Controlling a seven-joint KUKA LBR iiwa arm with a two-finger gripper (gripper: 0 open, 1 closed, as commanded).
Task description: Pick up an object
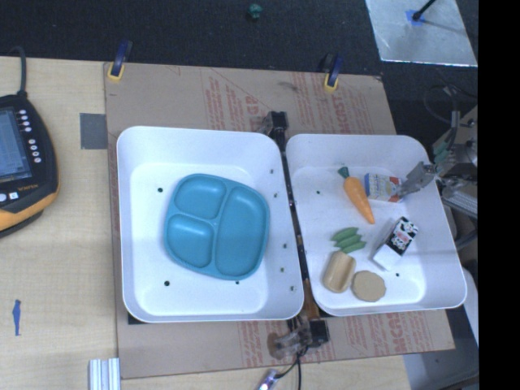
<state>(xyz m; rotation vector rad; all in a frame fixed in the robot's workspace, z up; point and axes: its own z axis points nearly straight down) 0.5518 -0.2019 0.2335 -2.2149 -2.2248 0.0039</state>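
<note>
Lying in the right bin (439, 295) are the things that can be picked: a carrot (357, 198) near the far edge, a small white packet (380, 186) just beside it toward the right, a green pod (347, 238) in the middle, a tan roll (339, 271) and a round biscuit (368, 286) near the front edge, and a black-and-white carton (396, 240) toward the right wall. The pincer (416, 177) reaches in at the far right corner of this bin, its tip touching or just beside the white packet. I cannot tell how wide it is, and nothing is seen held by it. I judge this as the approach step, nothing lifted yet; the next move calls for closing on the packet and raising it. The left bin (138, 299) holds a blue divided plate (217, 226). On the counter's left edge rests a control pendant (20, 162).
</note>
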